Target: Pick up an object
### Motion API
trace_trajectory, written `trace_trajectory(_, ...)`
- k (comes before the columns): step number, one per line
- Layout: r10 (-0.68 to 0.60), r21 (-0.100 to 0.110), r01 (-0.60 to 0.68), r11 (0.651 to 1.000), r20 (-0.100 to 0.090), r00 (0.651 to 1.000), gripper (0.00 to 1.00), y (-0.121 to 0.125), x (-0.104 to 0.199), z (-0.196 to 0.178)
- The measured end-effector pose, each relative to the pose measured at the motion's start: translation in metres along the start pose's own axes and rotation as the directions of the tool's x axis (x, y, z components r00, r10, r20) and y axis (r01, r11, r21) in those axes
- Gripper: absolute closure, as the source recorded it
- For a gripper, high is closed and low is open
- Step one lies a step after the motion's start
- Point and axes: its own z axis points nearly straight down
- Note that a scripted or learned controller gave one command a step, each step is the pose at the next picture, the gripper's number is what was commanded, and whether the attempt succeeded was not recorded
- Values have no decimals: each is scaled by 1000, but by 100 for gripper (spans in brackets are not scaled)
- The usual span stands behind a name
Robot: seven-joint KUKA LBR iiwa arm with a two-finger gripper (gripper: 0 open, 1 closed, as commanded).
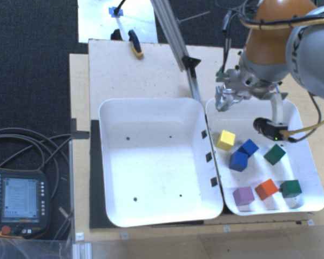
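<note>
Yellow cube [225,140] = nearest candidate, so treat it as the target. It sits in the right bin [305,198], upper-left part, near the wall shared w/ the left bin [113,209]. Apart from the blue cubes [243,154], which lie just beside each other down-right of it.

Pincer [223,102] hangs above the bin's top-left corner, up-view of the yellow cube, w/ nothing between its tips. Apart or together: can't tell from this angle, tips too small and blurred.

Step in hand, by my read: approach, pre-grasp. To do it well:
- You want the pincer centred over the cube before descent; it looks offset toward the bin's far rim now.
- Align the closing direction across two flat faces, not corner to corner.
- Mind the bin wall on the left; little room there for a tip. Closing along the wall looks safer.
- Come straight down; a slanted entry may nudge the cube toward the blue ones.

Orientation: cube, so no real long axis. Rests flat, top face up, turned slightly vs. the bin walls, one corner pointing roughly down-view. Match wrist yaw to that turn.

Other options if yellow fails: green cubes [274,154], orange [267,189], purple [243,195], all further down the bin.
</note>
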Motion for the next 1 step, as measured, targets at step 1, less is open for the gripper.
trace_trajectory(1,-1,0,1,1000,0,1000,100,-11,52,15)
